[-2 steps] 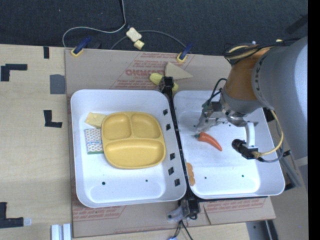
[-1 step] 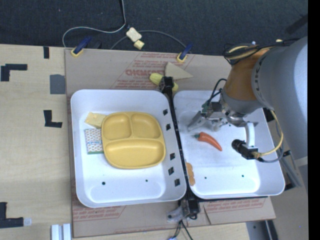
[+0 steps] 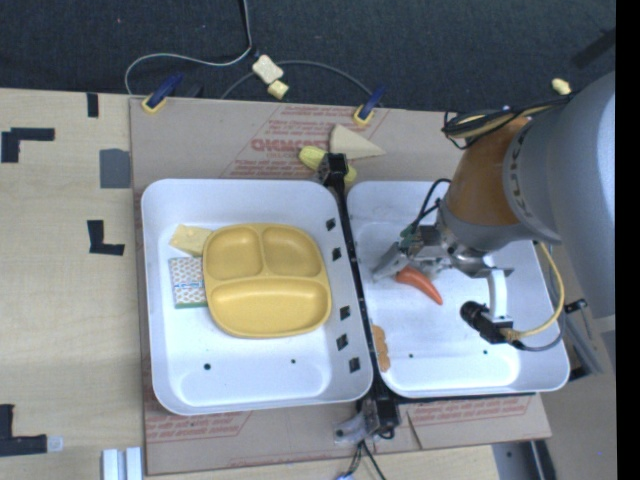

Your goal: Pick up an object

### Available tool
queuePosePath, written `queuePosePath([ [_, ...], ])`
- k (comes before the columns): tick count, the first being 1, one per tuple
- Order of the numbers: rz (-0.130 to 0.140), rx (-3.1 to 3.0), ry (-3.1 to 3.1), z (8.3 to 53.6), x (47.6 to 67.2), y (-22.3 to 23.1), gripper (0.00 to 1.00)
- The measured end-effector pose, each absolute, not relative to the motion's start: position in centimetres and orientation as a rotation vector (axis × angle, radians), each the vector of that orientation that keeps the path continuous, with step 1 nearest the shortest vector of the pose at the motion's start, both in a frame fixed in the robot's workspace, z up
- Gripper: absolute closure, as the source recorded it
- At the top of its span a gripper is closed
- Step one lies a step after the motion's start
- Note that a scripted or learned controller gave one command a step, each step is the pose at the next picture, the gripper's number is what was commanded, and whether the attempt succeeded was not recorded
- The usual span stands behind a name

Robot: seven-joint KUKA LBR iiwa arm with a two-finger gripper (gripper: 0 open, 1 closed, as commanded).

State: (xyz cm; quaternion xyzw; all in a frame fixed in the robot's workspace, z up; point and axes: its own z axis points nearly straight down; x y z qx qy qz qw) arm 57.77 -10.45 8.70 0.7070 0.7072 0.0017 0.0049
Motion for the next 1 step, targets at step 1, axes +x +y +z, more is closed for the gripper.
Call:
queuePosePath([
  [1,0.004,2.215,2.214,9.75,57.86,-10.52,1.00],
])
